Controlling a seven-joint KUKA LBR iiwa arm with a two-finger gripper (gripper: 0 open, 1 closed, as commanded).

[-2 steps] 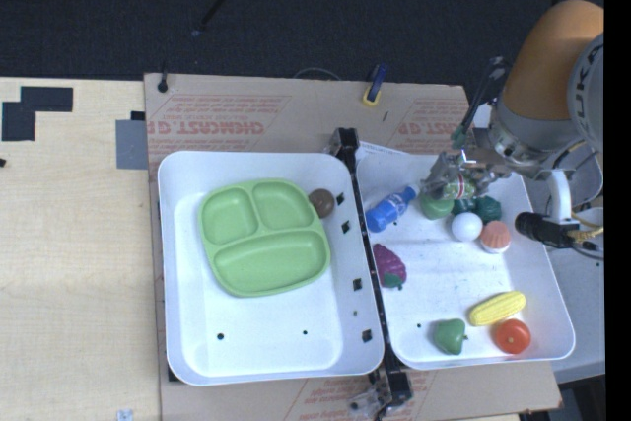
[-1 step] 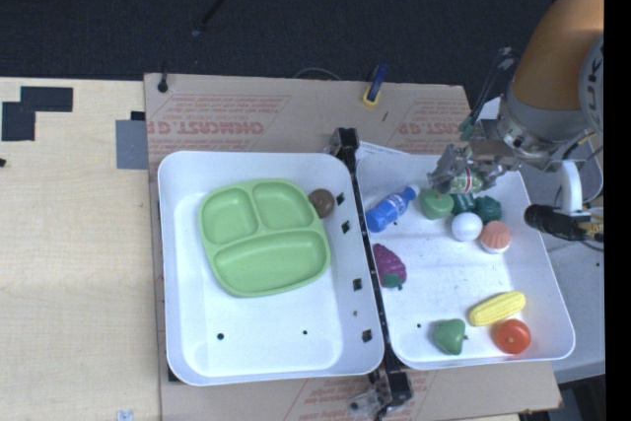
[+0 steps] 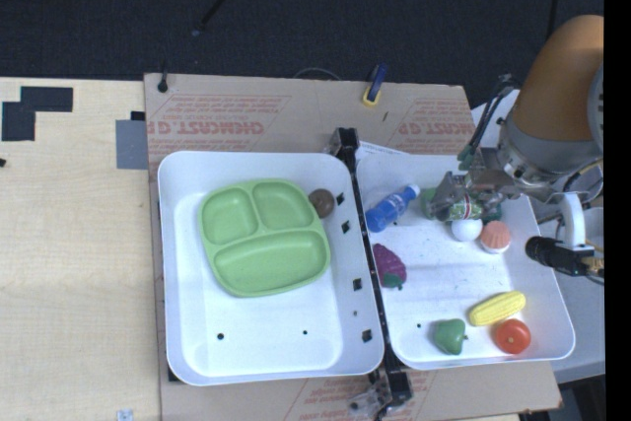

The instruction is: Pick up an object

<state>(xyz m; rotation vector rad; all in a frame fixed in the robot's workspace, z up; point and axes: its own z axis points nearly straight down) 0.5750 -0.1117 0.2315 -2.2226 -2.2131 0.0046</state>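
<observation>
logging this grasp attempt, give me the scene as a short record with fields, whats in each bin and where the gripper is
left bin: green divided plate; small brown ball by the plate's upper right corner
right bin: blue bottle, purple toy, green pepper, yellow corn, red tomato, white ball, pink ball
gripper: low over the right bin's upper part, just above the white ball
gripper fingers: cannot tell
held object: none visible between the fingers
arm side: enters from the view's right
</observation>
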